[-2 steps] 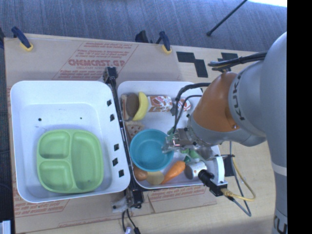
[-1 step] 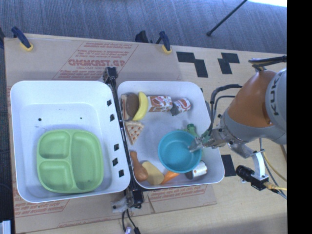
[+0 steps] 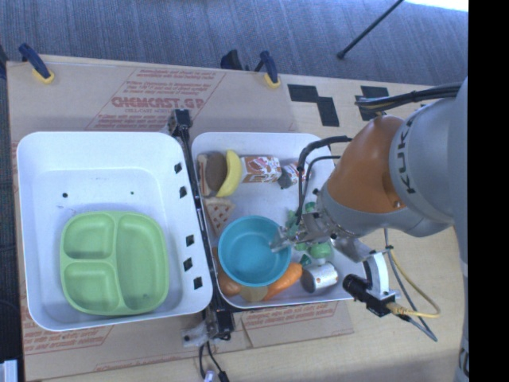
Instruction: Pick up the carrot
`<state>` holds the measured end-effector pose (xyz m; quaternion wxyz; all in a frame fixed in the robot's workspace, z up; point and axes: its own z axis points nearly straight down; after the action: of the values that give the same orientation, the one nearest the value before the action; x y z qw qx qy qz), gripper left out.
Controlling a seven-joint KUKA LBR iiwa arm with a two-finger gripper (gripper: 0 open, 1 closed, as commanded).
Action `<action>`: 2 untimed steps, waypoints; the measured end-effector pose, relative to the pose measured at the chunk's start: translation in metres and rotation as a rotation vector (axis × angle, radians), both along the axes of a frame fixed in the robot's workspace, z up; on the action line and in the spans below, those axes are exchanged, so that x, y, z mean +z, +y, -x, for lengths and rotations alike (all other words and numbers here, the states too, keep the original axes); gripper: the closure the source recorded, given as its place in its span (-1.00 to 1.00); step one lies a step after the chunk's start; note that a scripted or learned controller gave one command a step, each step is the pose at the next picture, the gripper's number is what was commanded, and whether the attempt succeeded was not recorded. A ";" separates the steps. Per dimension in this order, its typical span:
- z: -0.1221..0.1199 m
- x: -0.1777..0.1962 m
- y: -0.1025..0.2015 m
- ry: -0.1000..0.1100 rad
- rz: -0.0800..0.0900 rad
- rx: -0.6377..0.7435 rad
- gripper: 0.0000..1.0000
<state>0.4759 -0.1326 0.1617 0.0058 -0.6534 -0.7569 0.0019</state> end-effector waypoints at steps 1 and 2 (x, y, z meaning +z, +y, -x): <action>-0.002 0.036 0.053 -0.018 0.022 -0.259 1.00; 0.000 0.051 0.022 -0.005 0.006 0.072 1.00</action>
<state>0.4757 -0.1111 0.2125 0.0019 -0.6256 -0.7801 0.0030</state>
